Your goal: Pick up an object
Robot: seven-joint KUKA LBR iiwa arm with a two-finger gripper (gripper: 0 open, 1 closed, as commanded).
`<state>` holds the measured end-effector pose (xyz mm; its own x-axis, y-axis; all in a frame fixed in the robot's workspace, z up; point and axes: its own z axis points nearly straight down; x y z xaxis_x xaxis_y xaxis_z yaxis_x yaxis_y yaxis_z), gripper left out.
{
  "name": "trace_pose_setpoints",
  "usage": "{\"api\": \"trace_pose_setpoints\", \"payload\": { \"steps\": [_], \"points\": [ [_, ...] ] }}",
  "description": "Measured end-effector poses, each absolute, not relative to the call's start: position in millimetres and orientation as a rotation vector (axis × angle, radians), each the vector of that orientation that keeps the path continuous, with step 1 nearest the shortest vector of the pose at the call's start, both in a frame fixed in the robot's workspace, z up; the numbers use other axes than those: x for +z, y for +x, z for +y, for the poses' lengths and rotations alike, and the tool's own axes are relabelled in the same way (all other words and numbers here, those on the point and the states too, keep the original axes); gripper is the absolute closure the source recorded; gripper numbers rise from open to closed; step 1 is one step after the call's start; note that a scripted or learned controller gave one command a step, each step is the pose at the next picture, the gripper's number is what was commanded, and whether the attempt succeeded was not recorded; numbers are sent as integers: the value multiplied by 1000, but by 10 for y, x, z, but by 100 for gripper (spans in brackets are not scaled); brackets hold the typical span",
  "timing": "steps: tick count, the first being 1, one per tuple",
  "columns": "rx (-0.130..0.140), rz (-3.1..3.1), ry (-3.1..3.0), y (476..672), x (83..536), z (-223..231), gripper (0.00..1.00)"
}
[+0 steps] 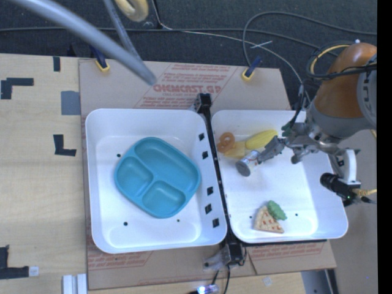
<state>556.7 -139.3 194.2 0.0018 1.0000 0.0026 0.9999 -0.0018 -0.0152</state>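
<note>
A KUKA arm's gripper [244,166] reaches low into the right bin [312,225], its tip beside a yellow toy corn cob [260,139] and an orange ring-shaped toy [227,142]; whether its fingers are parted, or grip anything, cannot be told. Nothing appears lifted, so the pick looks still to be done. A toy pizza slice [269,218] lies nearer the front wall. The left bin [101,219] holds a blue divided plate [157,176].

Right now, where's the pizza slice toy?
The pizza slice toy lies in the right bin, near its front edge, apart from the corn at the back.
</note>
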Motion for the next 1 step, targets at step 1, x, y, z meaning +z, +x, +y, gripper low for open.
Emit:
{"api": "trace_pose_setpoints", "payload": {
  "steps": [1],
  "points": [
    [2, -2222, -2218, 5599, 2016, -1392, 0]
  ]
}}
